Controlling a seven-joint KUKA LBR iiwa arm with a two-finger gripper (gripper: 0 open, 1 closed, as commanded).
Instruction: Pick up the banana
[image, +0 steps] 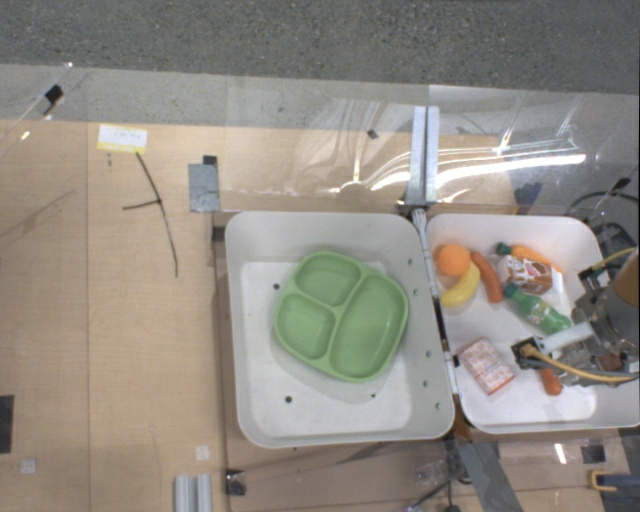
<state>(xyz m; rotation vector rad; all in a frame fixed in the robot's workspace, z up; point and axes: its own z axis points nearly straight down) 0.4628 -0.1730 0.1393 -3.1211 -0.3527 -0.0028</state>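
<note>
**A:** Banana status?

**B:** Not picked. The small curved yellow banana is seen lying on the floor of the right-hand shallow white bin, close to its left wall. It is touched from behind by a round orange fruit. A long red-orange pepper-shaped piece is set just beside it.

**A:** Gripper?

**B:** The grey two-finger gripper is positioned low over the right side of the same bin, well apart from the banana. Nothing yellow is seen in it. How far open it is cannot be told, as the tip is blurred at the frame edge.

**A:** What's left?

**B:** Everything, as judged from this: approach, closing and lift are not yet done. The path is cluttered. A green plastic bottle and a white-and-red printed packet lie between gripper and banana. A pink cardboard box and a small orange stub are found nearer the front.

**A:** Surface? Room?

**B:** The left-hand white bin is occupied by a light green three-compartment plastic plate, not needed here. Both bins are carried on a pale wood-grain bench. A yellow label, a grey metal tab and a thin dark wire are seen on it. A clear plastic sheet is stood up behind the bins, with grey speckled floor beyond.
</note>
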